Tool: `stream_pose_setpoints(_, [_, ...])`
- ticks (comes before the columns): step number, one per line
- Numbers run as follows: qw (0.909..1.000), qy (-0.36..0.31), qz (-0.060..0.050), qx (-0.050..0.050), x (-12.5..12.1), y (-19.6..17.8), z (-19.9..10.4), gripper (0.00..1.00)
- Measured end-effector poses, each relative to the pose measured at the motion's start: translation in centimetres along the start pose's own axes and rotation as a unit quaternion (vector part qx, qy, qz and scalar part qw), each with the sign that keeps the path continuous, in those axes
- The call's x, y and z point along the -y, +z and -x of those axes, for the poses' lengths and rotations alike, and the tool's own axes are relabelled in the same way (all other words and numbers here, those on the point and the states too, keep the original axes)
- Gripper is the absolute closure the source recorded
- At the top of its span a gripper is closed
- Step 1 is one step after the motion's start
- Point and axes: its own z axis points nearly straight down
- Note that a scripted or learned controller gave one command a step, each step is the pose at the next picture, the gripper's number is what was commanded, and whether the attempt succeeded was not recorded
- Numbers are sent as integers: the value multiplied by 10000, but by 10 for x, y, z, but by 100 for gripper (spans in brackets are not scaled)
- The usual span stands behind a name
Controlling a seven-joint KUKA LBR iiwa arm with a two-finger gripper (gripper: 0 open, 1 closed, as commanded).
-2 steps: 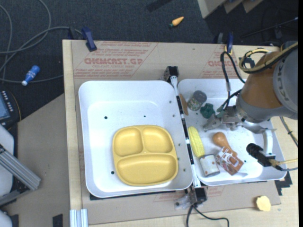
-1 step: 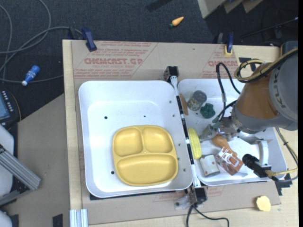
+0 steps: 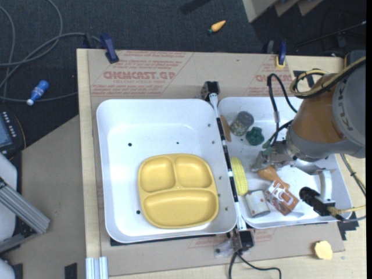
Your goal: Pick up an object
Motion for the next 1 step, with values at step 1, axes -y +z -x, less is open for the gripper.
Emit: stream_pose_setpoints(1, [10000,-62,59,-16,-15,-110,-83,100])
